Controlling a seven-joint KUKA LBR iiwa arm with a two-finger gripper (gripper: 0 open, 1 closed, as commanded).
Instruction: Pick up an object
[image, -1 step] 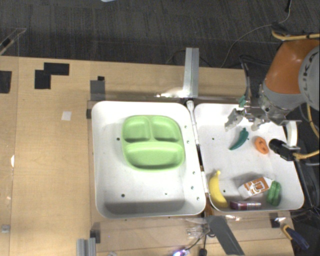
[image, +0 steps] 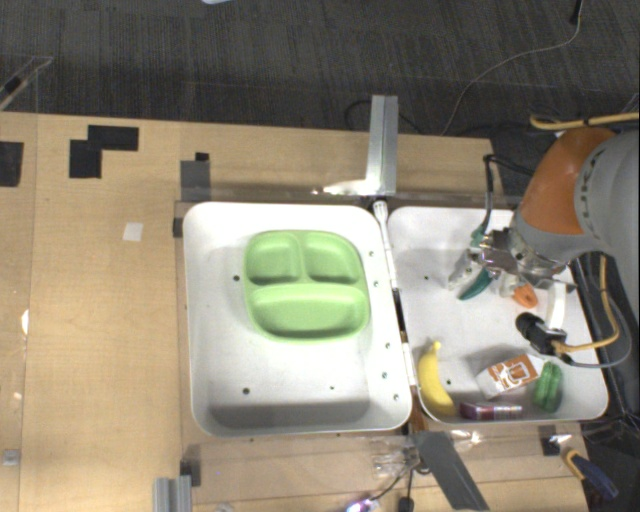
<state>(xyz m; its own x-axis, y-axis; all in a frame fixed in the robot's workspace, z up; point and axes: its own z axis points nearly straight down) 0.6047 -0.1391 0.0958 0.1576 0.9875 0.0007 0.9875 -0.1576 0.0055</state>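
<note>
- Desk (image: 100, 300) of pale wood carries two shallow white bins side by side: left bin (image: 210, 330), right bin (image: 430, 240).
- Left bin holds a green divided plate (image: 304, 282), lying flat, roughly centred, slightly toward the far side. Nothing else seen in it.
- Right bin holds the loose items, mostly along the near edge: a banana (image: 431, 378) near the near-left corner, curving up along the dividing wall; a small purple tube-like item (image: 490, 409) just beside the banana's lower end; a small brown-and-white carton (image: 511, 374) above that; a green object (image: 548, 386) just beside the carton on its right.
- A small orange object (image: 525, 297) lies farther back in the right bin, close below the gripper.
- Arm (image: 590, 190) reaches in from the right, orange band above the wrist, wrist over the far-right part of the right bin.
- Gripper (image: 478, 272) points down and leftward into the right bin, teal-tipped fingers (image: 474, 285) low over bare bin floor. Too small and foreshortened to read: cannot tell whether it is apart or together. Nothing visibly between the fingers.
- Step in hand, by my reading: the approach or descent for a pick, no object yet secured.
- Nearest candidate looks to be the orange object, just right of the fingertips; the near-edge cluster sits well apart from the gripper.
- Next move calls for centring the gripper over one item and closing on it. The carton and green object touch or nearly touch, so a grab there risks nudging both.
</note>
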